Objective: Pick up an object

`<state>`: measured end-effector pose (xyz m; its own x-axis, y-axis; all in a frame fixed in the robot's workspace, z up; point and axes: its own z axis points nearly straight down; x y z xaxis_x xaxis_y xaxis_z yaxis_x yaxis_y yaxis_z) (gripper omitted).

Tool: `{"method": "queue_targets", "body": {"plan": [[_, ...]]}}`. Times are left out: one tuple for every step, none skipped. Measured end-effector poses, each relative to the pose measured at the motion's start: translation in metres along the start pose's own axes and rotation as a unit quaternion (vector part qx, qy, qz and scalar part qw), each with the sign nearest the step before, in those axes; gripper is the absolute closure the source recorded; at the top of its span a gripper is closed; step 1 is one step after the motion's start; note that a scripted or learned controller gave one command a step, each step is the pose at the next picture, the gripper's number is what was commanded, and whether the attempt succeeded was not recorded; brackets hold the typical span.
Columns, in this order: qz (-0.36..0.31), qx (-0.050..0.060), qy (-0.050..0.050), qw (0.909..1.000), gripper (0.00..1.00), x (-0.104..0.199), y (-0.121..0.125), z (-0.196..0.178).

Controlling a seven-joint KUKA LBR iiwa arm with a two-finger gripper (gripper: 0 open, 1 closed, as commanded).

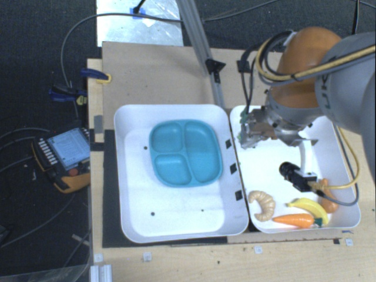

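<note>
So off the bench I've got a handheld controller (63,157) sitting on the dark floor at the left edge of the frame, blue screen, orange body, with cables (23,135) looping around it. Above that, a couple of blue-handled clamps (75,93) hang on the left side of the brown board (158,69). Top of the frame there's a shiny foil sheet (141,13), and a grey pole (197,31) runs diagonally across it.
</note>
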<state>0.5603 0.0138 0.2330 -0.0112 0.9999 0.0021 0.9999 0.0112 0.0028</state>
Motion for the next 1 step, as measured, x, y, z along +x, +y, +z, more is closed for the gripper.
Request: {"method": "queue_targets", "body": {"plan": [[0.000, -0.001, 0.000, 1.0000, 1.00, 0.0574, 0.0141, -0.0069]]}}
